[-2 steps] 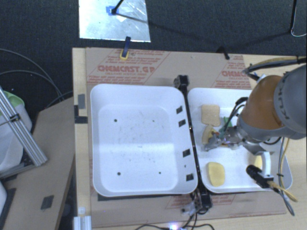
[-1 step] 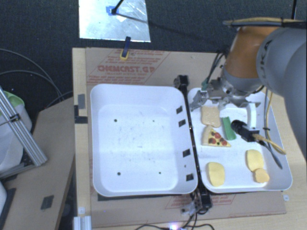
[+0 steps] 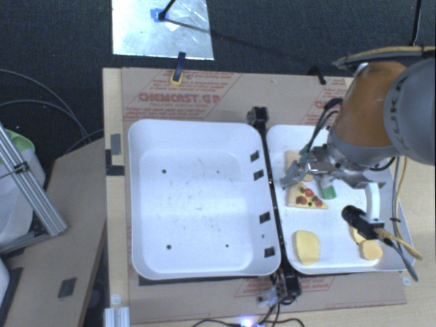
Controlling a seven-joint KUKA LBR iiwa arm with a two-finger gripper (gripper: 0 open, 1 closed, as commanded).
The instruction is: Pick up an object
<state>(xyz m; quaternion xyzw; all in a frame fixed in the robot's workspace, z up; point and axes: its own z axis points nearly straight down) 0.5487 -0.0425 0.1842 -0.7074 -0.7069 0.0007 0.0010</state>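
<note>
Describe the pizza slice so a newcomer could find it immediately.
Look in the right bin, where the arm works. Just below the gripper lies the pizza slice, a flat yellow wedge. Its red dots set it apart from the plain yellow block nearer the front edge.

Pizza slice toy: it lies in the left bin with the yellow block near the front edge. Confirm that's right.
Not quite. The pizza slice toy lies in the right bin, not the left, as the camera view shows. The yellow block does sit near that bin's front edge.

Bench (image 3: 170,87) bears left bin (image 3: 197,135), right bin (image 3: 327,261).
</note>
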